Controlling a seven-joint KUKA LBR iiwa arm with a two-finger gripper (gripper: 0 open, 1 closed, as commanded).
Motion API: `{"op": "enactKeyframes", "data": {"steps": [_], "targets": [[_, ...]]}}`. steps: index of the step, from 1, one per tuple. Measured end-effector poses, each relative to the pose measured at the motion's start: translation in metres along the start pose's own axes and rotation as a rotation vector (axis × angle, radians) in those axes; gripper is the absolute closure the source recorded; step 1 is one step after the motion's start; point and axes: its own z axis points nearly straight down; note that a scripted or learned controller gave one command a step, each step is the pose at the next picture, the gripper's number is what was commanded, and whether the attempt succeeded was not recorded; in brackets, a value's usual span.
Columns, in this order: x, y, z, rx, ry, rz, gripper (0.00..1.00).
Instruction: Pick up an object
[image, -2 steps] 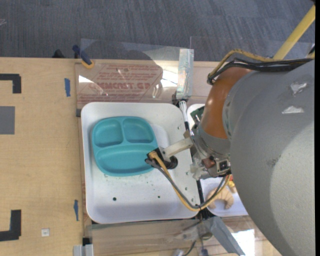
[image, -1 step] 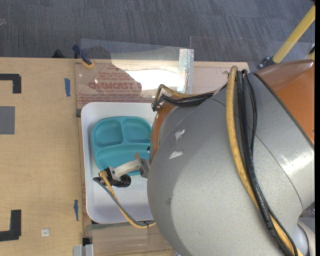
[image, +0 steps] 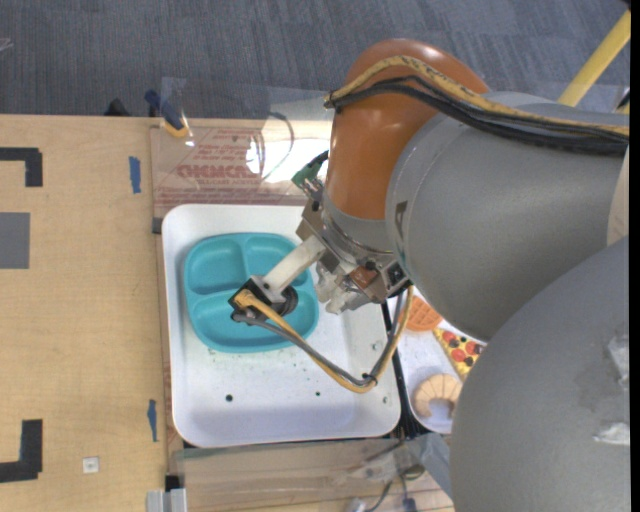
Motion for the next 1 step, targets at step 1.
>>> {"op": "enactKeyframes", "data": {"steps": [1], "targets": [[0.0065,-0.0369,0.0509,-0.001,-0.004,0.255,1.00]]}}
